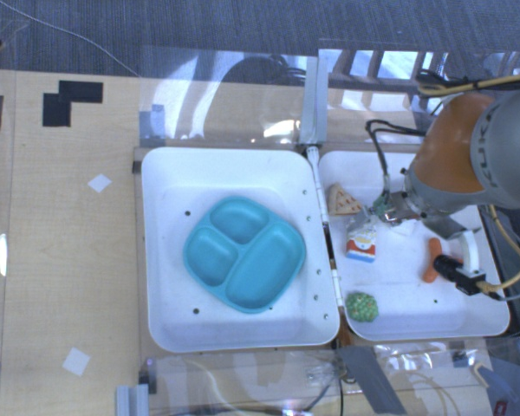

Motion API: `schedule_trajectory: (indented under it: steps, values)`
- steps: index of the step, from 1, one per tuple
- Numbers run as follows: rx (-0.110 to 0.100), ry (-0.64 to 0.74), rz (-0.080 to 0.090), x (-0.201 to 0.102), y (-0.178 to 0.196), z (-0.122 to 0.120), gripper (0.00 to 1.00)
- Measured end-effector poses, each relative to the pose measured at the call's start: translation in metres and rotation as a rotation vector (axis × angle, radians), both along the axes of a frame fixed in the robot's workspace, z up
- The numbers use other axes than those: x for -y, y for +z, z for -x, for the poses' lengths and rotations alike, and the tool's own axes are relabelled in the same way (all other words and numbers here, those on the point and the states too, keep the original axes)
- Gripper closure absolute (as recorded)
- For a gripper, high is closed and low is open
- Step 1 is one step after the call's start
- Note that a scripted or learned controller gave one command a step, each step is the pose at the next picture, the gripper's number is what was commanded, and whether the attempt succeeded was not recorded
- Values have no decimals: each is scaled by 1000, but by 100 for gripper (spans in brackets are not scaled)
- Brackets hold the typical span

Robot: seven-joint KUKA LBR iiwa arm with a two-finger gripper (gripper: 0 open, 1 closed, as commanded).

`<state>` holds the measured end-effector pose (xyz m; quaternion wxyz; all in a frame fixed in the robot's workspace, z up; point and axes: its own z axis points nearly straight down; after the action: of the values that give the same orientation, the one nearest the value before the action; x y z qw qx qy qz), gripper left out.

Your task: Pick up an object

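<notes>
The gripper (383,211) hangs over the right bin (416,319) near its left wall; its grip state cannot be told; nothing is visibly lifted yet.

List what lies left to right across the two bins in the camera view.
Blue plate → pizza slice → small carton → carrot. The green ball overlaps the carton's column, so it is left out.

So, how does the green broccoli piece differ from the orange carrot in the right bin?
The green broccoli piece is round and bumpy; the orange carrot is long, thin and smooth. The broccoli piece lies near the front left corner of the right bin, while the carrot lies further right, close to the arm's black parts. Both look like small toy foods resting on the same bin's floor.
</notes>
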<state>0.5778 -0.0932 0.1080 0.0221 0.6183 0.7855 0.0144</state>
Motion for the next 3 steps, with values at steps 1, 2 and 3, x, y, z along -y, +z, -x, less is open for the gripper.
schedule_trajectory:
  steps: [1, 2, 3]
  values:
    - [-13, -149, -10, 5, -9, 33, 0]
    - [-18, 144, 7, -5, -10, 28, 0]
    - [-26, 155, -1, 7, -11, 20, 0]
